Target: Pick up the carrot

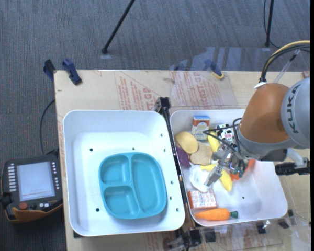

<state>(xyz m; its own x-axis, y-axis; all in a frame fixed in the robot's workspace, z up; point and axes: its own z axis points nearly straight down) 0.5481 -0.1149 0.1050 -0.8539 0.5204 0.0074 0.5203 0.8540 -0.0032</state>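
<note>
The carrot [213, 214], orange with a small green top at its right end, lies flat along the near wall of the right bin [267, 205]. My gripper [219, 172] hangs over the middle of that bin, above a yellow banana [226, 181] and a white item [199, 180]. It is a short way behind the carrot and apart from it. Nothing of the carrot is covered by the arm.
Crowded around the gripper are a red-and-white box [203, 198], a small carton [201, 125], a pale yellow potato shape [186, 141], a purple piece [182, 156] and a tan slice [201, 156]. The left bin [83, 135] holds a blue divided plate [132, 184].
</note>
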